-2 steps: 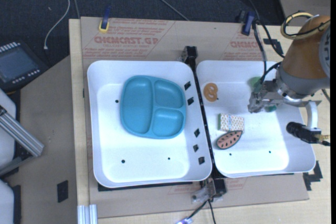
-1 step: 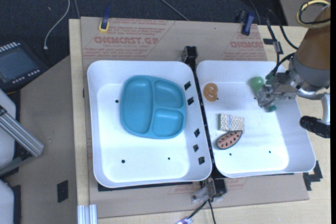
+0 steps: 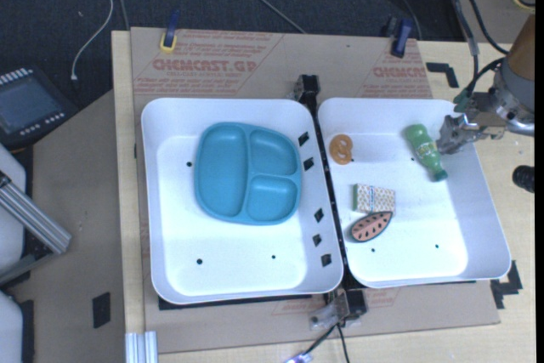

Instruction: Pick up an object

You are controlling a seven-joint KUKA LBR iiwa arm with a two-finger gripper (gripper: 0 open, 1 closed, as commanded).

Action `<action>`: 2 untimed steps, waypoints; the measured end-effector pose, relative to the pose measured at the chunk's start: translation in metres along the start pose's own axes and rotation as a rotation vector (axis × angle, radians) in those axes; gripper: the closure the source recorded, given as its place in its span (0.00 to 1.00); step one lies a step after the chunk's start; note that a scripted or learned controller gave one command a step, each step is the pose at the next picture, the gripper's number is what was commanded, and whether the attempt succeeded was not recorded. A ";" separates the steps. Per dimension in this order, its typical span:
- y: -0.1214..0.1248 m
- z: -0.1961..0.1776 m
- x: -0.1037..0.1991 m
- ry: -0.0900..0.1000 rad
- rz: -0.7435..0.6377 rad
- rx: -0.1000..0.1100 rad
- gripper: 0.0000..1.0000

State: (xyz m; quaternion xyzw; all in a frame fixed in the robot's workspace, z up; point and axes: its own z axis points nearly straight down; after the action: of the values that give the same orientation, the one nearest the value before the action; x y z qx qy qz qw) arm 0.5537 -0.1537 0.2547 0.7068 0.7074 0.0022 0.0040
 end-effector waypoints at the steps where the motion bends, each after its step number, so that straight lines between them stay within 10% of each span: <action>1: 0.002 -0.046 0.000 0.001 0.000 0.002 1.00; 2: 0.011 -0.023 0.053 0.005 -0.004 0.012 1.00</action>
State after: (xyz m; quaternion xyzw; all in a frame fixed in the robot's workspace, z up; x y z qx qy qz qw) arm 0.5649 -0.1005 0.2775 0.7053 0.7089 -0.0001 -0.0019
